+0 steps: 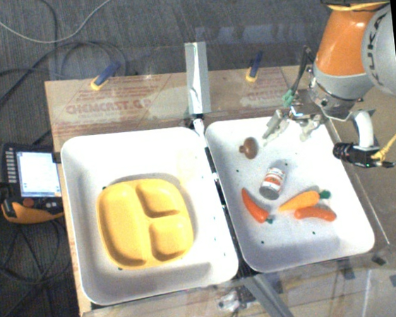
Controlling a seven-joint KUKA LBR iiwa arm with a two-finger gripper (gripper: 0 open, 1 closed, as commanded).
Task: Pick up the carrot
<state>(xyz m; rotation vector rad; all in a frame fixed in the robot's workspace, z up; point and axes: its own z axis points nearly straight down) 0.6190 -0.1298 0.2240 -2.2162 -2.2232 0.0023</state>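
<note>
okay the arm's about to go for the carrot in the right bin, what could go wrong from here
1. The carrot lies touching a red-orange piece, so the claw could catch that instead.
2. A small can lies close beside the carrot; the descent might knock it.
3. The claw hovers near the bin's far edge, well away from the carrot.

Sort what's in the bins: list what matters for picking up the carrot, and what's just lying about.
Matters for the job:
carrot, in the right bin
claw, above that bin's far end, open

Just lying about:
small can
two red-orange pieces and beside the carrot
brown lump
yellow divided tray, in the left bin
</note>
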